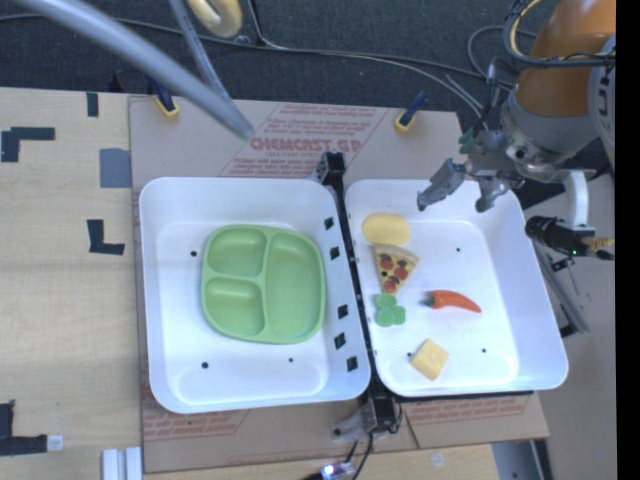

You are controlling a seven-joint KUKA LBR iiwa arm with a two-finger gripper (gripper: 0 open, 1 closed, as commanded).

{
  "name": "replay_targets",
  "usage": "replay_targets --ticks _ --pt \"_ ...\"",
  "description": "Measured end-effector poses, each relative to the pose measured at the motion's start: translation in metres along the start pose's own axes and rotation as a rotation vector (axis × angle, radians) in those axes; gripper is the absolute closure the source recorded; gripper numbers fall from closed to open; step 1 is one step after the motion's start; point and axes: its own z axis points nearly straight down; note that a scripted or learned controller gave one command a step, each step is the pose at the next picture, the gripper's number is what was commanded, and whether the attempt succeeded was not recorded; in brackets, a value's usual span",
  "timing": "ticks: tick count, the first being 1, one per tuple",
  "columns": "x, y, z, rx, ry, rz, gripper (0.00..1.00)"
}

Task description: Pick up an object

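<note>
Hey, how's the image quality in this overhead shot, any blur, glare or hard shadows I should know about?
Camera view: lighting is even and soft, with only faint shadows under the toy food in the right bin; the white bin walls look bright but not blown out; the grey pole crossing the top left is blurred, likely too near the lens; the gripper is slightly soft, and the green plate is sharp.

Robotics lab, test cell. Pale wooden desk (60,298) with black tape marks, printed cardboard sheet (300,138) laid on it, held by yellow-tipped clamps (165,103). Two shallow white bins (160,268) fixed side by side on cardboard. Contents are toy props: green divided plate (264,282), plastic food pieces (396,268). Industrial arm (565,58) at right, loose black cables (420,68) trailing over dark floor behind desk.
</note>
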Motion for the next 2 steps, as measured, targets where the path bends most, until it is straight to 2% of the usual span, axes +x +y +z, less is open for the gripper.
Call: replay_targets --ticks 1,2 --pt "0.0 0.002 -0.007 -0.011 -0.001 -0.003 0.0" --pt "-0.01 0.0 0.045 -0.007 -0.002 -0.001 0.0"
